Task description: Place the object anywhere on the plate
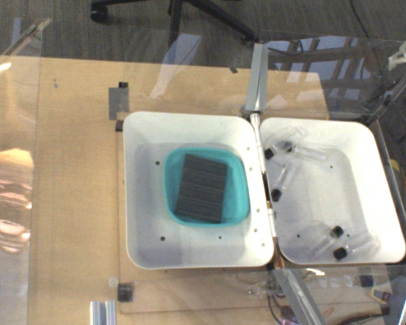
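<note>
camera view: slanted look down on the bench, two white bins side by side.
left bin: holds a teal plate, roughly centred.
object: dark ribbed block lies flat on the plate, fully within its rim, tilted slightly off square.
right bin: several clear plastic tubes with black caps; one pair at the far left, another at the near right.
step: judged from the layout, the placement looks done; block is already on the plate.
next move: probably nothing beyond keeping clear of the bins; no regrasp looks needed.
fingers: open or closed, cannot tell.
hard to see: clear tubes blend into the white bin, exact count uncertain; clear panels around the bench throw reflections.
</note>
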Robot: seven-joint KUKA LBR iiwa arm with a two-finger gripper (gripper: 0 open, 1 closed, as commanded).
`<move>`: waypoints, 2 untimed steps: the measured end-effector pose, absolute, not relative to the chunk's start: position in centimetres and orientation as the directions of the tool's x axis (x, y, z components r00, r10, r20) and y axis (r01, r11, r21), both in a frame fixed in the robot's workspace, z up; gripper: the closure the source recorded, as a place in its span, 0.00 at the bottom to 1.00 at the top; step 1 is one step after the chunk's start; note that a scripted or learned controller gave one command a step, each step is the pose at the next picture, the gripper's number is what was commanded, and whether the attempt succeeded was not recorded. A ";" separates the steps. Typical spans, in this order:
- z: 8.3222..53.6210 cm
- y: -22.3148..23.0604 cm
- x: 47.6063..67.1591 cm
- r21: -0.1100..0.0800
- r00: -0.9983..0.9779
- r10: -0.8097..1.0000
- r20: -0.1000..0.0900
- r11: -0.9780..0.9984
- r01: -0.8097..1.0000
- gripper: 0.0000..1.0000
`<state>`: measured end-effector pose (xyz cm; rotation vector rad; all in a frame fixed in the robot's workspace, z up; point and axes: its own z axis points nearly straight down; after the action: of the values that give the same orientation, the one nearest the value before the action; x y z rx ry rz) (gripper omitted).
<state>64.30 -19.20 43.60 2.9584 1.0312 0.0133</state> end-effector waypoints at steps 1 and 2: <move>43.6 -20.2 60.2 0.008 0.892 0.451 0.006 -0.892 0.451 0.00; 43.6 -20.6 55.3 0.008 0.948 0.318 0.008 -0.948 0.318 0.00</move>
<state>55.33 -20.56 43.64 3.0941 0.5050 0.0148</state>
